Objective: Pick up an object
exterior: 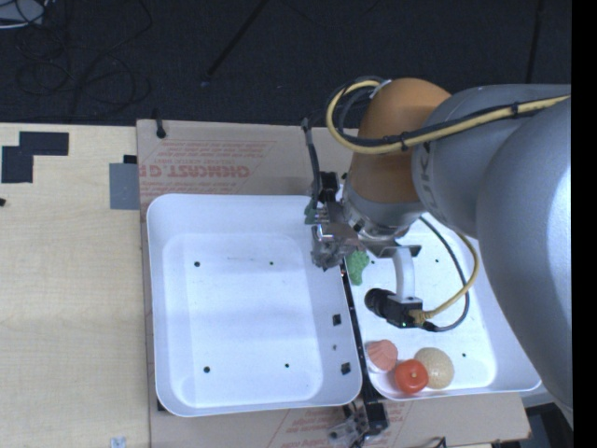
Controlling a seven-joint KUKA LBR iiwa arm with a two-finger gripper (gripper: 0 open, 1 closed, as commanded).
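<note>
The gripper (328, 241) sits low over the seam where the two bins meet, at the upper end of the right bin (485, 357); whether it is spread or closed I cannot tell from here, the metal is too dark and bunched to read; just beside it, touching or nearly so, a small green object (356, 267) pokes out below the wrist, and I cannot say it is gripped; the arm (485, 157) looms in from the right, its orange band (396, 143) right above the tool. Further down the same bin, near the front corner, three more pieces cluster together: a pink one (381, 353), a red round one (409, 376), a pale tan one (435, 366), all well apart from the tool; the left bin (163, 343) lies alongside. My read: this is the grasp step, aimed at the green piece; next it needs a firm close and a straight lift, clear of the dividing rim.
</note>
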